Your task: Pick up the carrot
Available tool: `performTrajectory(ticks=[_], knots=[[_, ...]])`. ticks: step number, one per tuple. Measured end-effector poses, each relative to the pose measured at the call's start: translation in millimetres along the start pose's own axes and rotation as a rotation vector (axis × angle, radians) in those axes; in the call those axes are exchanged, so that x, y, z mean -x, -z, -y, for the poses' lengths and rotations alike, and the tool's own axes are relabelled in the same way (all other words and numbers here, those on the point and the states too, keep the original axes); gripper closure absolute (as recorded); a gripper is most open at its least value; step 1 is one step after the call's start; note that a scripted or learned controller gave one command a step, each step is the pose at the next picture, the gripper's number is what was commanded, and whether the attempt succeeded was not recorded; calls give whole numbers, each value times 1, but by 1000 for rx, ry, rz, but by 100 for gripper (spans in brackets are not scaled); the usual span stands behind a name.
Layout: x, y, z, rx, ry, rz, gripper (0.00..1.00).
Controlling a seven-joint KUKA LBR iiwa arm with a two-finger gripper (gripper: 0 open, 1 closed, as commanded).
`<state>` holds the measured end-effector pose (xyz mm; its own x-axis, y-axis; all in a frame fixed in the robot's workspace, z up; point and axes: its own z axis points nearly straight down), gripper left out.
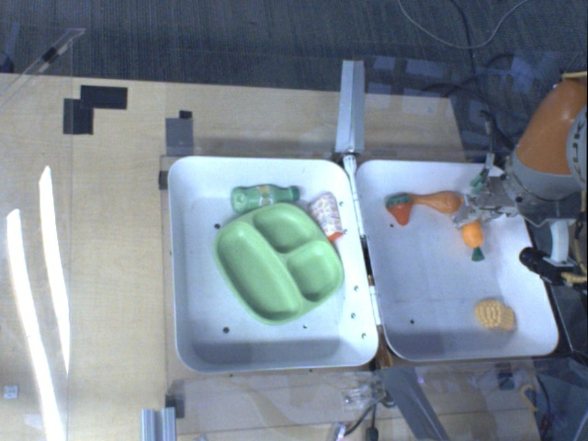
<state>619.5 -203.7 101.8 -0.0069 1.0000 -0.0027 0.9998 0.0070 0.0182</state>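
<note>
Pale wooden worktop [92,274], two white bins. Carrot [471,237] lies in right bin [441,338], upper right of frame. Pincer [484,202] hovers just above it; grip state: cannot tell. Step: approach. Next: descend, straddle carrot, close.

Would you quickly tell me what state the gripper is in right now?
Gripper: cannot be told; it sits just above the carrot in the right bin.
</note>
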Motion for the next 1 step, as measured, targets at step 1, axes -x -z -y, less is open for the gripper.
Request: performTrajectory(ticks=[1], knots=[[-29,104,-18,-9,-190,1,100]])
